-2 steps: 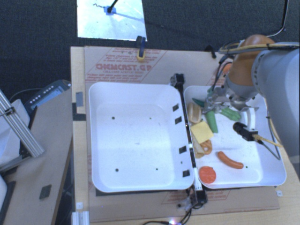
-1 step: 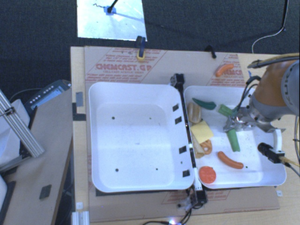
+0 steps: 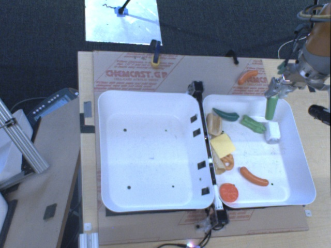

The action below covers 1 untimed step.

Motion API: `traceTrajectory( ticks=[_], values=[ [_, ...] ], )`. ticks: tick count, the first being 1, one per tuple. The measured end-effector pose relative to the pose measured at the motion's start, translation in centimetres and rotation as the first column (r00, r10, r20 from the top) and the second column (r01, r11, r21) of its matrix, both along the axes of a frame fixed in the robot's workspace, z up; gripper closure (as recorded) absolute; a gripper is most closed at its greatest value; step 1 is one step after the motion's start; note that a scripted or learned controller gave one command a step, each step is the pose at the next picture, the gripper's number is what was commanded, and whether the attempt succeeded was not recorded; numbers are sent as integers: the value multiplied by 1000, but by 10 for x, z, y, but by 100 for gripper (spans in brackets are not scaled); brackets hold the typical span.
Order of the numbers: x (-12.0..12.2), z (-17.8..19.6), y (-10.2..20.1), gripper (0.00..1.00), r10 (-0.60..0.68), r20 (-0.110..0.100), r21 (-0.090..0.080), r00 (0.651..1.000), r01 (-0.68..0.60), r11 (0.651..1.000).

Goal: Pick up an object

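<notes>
My gripper (image 3: 273,94) hangs over the far right corner of the right bin (image 3: 300,161). An upright green stick (image 3: 271,108) shows between its fingers, and the gripper is shut on its top end. The stick's lower end sits just above a small white block (image 3: 272,132) in the bin. Also in that bin lie a dark green pepper (image 3: 226,114), a green pod (image 3: 252,123), a bread roll (image 3: 214,123), a yellow cheese slice (image 3: 222,144), a pretzel (image 3: 225,163), an orange sausage (image 3: 253,176) and a red tomato (image 3: 229,192).
The left bin (image 3: 111,138) stands beside the right one, with a black divider (image 3: 204,138) between them. Another orange sausage (image 3: 248,77) lies on the cardboard behind the right bin. A yellow and blue clip (image 3: 155,53) sits at the board's far edge.
</notes>
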State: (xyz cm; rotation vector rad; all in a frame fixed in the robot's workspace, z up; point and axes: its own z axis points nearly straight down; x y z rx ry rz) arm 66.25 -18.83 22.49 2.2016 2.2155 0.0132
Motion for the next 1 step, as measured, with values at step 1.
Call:
traceTrajectory(
  ticks=[1],
  values=[
    [7,-42,130,100,9,-18,11,1000,-9,1000]
  ],
)
